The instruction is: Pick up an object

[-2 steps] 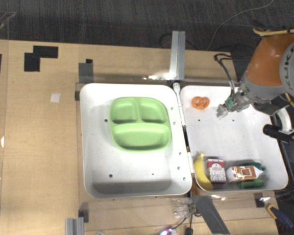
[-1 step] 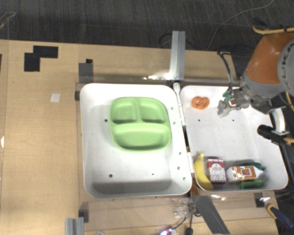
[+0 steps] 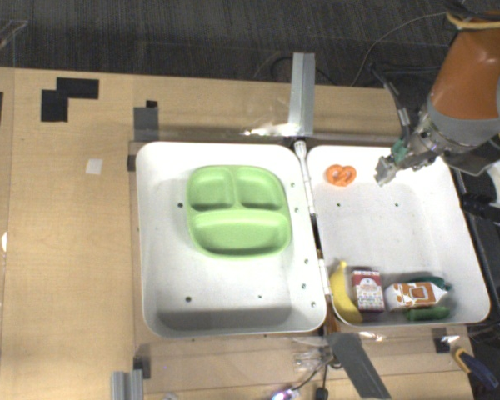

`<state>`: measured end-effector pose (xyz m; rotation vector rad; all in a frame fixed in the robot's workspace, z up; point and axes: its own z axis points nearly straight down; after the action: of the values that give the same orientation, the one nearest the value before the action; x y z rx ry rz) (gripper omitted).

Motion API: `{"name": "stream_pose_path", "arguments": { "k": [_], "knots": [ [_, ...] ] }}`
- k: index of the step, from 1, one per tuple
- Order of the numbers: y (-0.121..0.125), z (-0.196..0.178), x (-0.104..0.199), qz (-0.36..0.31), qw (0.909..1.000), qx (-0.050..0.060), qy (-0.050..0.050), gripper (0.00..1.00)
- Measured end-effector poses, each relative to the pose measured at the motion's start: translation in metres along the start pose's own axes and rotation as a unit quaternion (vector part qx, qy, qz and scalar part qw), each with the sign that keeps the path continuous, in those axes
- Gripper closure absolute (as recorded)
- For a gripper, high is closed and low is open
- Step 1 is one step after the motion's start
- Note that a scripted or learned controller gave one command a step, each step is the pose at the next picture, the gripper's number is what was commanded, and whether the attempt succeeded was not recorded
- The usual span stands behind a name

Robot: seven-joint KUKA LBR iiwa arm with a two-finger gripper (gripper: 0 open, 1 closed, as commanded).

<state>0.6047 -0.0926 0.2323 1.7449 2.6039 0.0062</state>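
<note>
Gripper (image 3: 387,172) over R bin (image 3: 417,223): 1 pretzel (image 3: 341,175), 1 banana (image 3: 342,292), 2 cartons (image 3: 367,290).

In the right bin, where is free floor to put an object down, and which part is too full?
In the right bin, the middle floor is bare, between the orange pretzel at the far left corner and the near row. That row is crowded: banana, small red carton, orange-and-white carton and a green item lie close together. The claw hovers at the far edge.

- A robotics lab or test cell, not a home.
- Plywood bench (image 3: 67,223) with black tape marks at far left.
- Two white bins (image 3: 158,248) fixed by metal brackets (image 3: 302,90).
- Loose cables (image 3: 400,32) over dark carpet beyond.
</note>
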Motion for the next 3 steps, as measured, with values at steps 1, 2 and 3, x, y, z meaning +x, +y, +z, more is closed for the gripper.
{"name": "stream_pose_path", "arguments": {
  "k": [1,2,3],
  "knots": [
    [-0.046,0.02,0.009,0.122,0.9925,0.002,0.001,1.0],
    [0.013,0.038,-0.016,0.203,0.9791,0.002,0.0,1.0],
    [-0.011,0.034,-0.028,0.256,0.9666,0.002,0.0,1.0]
  ]
}}
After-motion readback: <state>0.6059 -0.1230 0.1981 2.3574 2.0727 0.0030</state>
